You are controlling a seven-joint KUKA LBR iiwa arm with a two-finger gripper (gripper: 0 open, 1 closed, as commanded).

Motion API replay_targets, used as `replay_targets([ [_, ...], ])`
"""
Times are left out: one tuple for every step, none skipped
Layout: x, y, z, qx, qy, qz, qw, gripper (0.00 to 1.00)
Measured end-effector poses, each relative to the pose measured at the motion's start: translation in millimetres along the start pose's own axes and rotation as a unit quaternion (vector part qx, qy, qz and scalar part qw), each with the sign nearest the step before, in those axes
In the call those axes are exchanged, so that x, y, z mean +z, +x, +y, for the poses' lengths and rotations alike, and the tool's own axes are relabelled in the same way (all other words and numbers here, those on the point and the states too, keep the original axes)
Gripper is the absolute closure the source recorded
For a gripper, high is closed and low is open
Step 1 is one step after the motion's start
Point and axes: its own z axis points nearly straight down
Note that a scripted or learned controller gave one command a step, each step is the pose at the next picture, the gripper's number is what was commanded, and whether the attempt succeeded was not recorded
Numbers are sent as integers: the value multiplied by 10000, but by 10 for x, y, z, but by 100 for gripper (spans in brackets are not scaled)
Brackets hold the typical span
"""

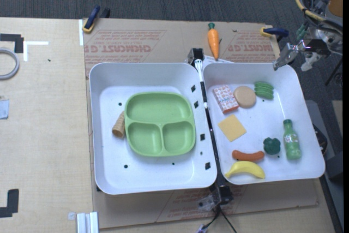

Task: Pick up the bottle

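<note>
The tool (294, 55) hangs over the far right corner of the right bin (311, 117); whether it is open or closed I cannot tell. Further on, well apart from it, the green bottle (292, 139) lies flat by the same bin's right wall, cap towards the tool, with a broccoli piece (271, 145) just beside its body. It looks like light, rigid, smooth plastic, likely to roll, so gripping across the labelled middle seems safest.

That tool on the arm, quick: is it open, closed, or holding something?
Tool: open or closed cannot be told; it sits above the right bin's far corner, with nothing seen in it.
</note>
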Motion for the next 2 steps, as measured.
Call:
replay_targets([
  [1612, -229, -344, 970, 25, 67, 9953, 0],
  [1508, -265, -343, 968, -1, 17, 9953, 100],
])
